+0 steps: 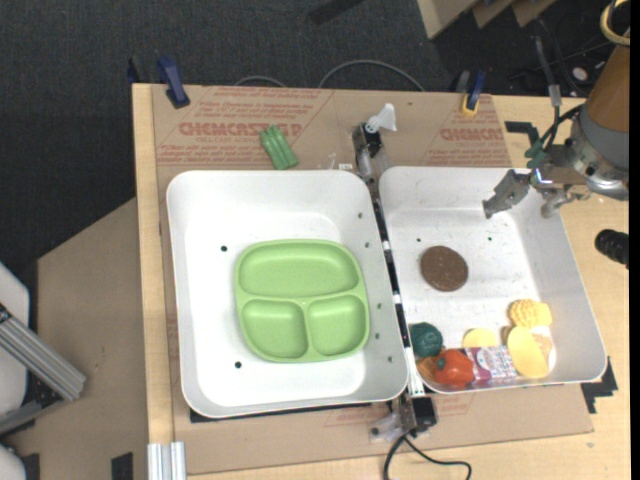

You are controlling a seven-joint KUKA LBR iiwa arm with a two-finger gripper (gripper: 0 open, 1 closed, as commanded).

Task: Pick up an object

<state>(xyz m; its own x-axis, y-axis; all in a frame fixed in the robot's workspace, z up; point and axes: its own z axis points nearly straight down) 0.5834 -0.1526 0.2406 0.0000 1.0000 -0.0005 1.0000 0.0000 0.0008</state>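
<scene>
Nearest, in the right bin's (580,298) front corner, lie a red tomato (453,367), a dark green piece (426,339), a pink packet (492,364) and yellow pieces (529,351); farther in, a brown disc (443,268) sits alone on the bin floor; the left bin (200,268) holds a green tray (300,300); at the far right the arm (608,118) reaches in low over the right bin's back rim, tool (520,190) above that corner, grasping nothing; whether released or clenched, I cannot tell.
</scene>
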